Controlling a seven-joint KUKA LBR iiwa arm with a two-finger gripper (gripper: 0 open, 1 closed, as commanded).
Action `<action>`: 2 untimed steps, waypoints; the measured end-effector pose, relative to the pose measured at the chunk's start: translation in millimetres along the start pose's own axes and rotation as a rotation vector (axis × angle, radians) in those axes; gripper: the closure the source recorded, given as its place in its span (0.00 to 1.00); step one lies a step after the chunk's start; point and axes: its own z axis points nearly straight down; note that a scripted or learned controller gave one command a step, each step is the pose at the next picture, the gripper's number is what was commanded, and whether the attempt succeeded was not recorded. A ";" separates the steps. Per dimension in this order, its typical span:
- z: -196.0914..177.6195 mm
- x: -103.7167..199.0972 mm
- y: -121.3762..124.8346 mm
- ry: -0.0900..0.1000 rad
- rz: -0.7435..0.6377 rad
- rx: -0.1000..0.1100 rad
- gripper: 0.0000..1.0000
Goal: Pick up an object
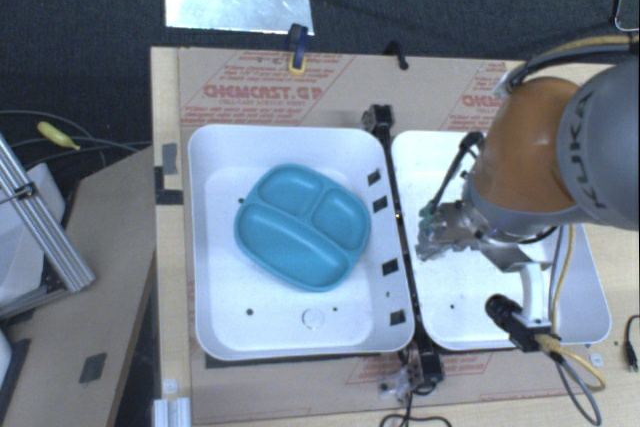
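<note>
While we read the scene from above, the tabletop (250, 80) carries two shallow white bins side by side. Our arm (560, 145) reaches in from the right and hangs over the right bin (450, 315), near the wall it shares with its neighbour. The left bin (215, 215) holds the one thing we could lift, a blue divided plate (300, 225), lying flat near the middle. Our gripper (432, 235) sits low over the right bin, well apart from the plate, with nothing visible in it; whether it is parted or closed we cannot tell. We judge the step to be the approach, not yet a grasp. Next we would need to cross the divider, descend over a plate rim and close there.
</note>
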 end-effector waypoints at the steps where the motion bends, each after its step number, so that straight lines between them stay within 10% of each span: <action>1: -49.0 93.6 1.4 0.000 -0.001 0.000 1.00; 2: 16.7 65.6 104.1 -0.007 0.014 0.003 1.00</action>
